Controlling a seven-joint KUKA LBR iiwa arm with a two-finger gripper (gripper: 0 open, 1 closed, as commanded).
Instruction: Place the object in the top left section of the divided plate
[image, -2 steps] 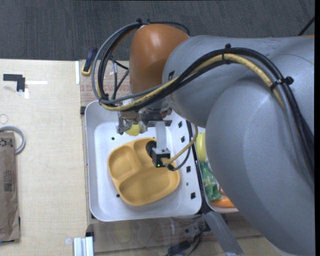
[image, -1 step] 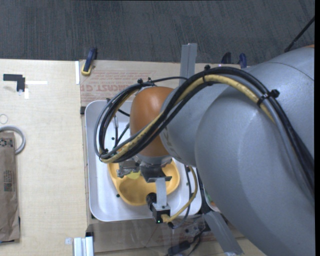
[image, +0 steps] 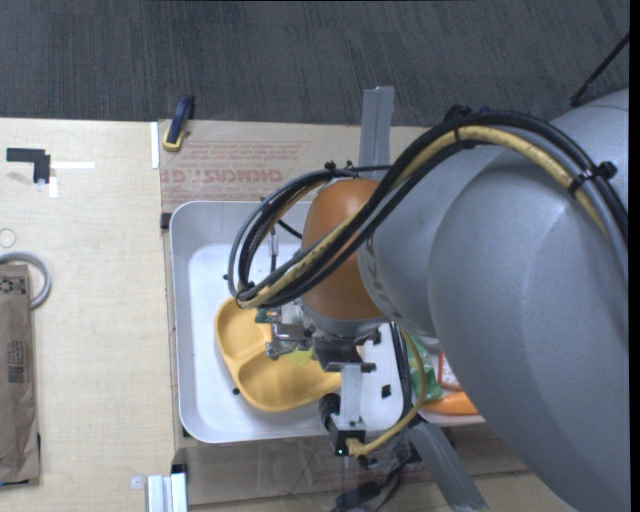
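A yellow divided plate (image: 245, 350) lies in the left white bin (image: 195, 300), toward its right side. The arm's orange wrist band (image: 340, 255) and grey body cover most of the plate's right half. My gripper (image: 285, 340) hangs low over the plate, about at its middle ridge. Its metal tip is seen from above, and the wrist hides whatever lies beneath it. No object to place can be made out on the plate's visible sections.
Black cables (image: 260, 240) loop off the wrist over the bin's upper part. In the right bin, an orange and green item (image: 440, 385) peeks from under the arm. A cardboard sheet (image: 240, 160) lies behind the bins. A brown packet (image: 15, 370) rests at far left.
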